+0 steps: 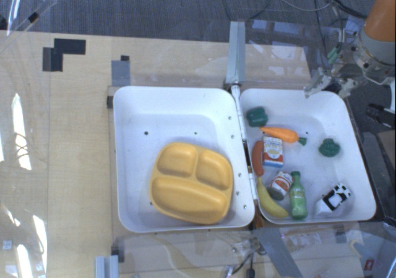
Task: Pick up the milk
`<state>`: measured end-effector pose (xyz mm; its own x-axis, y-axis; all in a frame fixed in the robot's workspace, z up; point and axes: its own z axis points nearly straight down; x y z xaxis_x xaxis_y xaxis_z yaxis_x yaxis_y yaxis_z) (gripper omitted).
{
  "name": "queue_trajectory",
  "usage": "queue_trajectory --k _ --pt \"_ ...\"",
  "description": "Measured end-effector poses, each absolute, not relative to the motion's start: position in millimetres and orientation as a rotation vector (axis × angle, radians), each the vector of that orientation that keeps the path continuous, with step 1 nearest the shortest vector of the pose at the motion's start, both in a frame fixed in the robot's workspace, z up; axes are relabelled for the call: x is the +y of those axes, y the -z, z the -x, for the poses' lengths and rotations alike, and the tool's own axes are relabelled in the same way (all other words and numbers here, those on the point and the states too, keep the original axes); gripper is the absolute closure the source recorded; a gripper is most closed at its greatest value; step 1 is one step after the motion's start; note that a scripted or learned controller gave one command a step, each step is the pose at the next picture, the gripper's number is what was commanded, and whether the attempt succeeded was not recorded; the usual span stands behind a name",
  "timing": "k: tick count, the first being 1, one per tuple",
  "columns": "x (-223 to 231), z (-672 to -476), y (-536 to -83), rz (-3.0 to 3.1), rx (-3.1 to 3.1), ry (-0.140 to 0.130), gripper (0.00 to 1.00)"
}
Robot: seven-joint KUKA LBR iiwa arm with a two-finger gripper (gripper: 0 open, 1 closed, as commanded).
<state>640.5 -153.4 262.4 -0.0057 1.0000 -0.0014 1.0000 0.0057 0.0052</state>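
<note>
The milk (335, 198) is a small carton with black and white cow patches, lying in the near right corner of the right bin (350, 123). My gripper (326, 86) hangs over that bin's far right rim, well behind the milk. Its fingers (311, 88) are spread open with nothing between them.
The right bin also holds a green pepper (257, 116), a carrot (281, 135), a red and white box (273, 151), a sausage (257, 158), a banana (270, 201), a can (281, 183), a green bottle (297, 195) and a green broccoli piece (330, 147). A yellow divided tray (192, 182) sits in the left bin (133, 147).
</note>
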Motion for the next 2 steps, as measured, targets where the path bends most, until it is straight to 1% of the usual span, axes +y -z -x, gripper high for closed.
queue_trajectory --k 1,2 --pt "-204 -576.9 -158 -2.129 2.306 -0.002 0.00" --pt "-122 -571.4 -122 -2.350 2.082 -0.004 0.00"
